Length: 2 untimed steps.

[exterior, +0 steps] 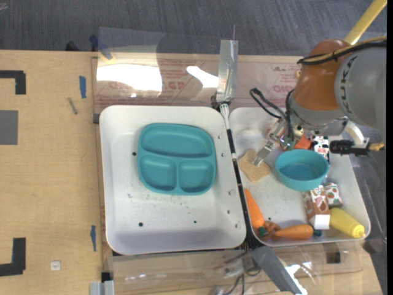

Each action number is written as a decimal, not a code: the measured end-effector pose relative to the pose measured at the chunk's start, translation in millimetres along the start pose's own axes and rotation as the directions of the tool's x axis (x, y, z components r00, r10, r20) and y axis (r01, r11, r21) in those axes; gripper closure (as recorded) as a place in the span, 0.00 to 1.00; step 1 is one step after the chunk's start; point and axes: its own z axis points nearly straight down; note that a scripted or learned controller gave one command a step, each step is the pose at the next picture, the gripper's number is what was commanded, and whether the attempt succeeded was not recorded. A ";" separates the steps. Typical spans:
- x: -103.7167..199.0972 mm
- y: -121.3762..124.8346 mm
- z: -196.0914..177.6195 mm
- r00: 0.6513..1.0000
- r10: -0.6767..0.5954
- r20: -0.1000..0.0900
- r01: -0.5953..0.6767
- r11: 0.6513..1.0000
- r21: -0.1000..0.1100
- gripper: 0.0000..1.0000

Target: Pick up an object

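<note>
The jaws (268, 153), whose state cannot be told from this slant, hang low in the right bin (362, 192) directly over the tan bread slice (253, 166), which lies flat just beneath and slightly left, the teal bowl (302, 168) close alongside.

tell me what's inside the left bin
The left bin holds one teal divided plate with three compartments, lying flat with no food visible in them. Whatever lies beneath the plate is covered.
</note>
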 end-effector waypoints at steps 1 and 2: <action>48.4 -65.8 -0.6 1.000 -0.025 0.006 0.025 1.000 -0.004 0.00; 47.8 -62.7 -12.4 1.000 -0.028 0.009 0.028 1.000 -0.009 1.00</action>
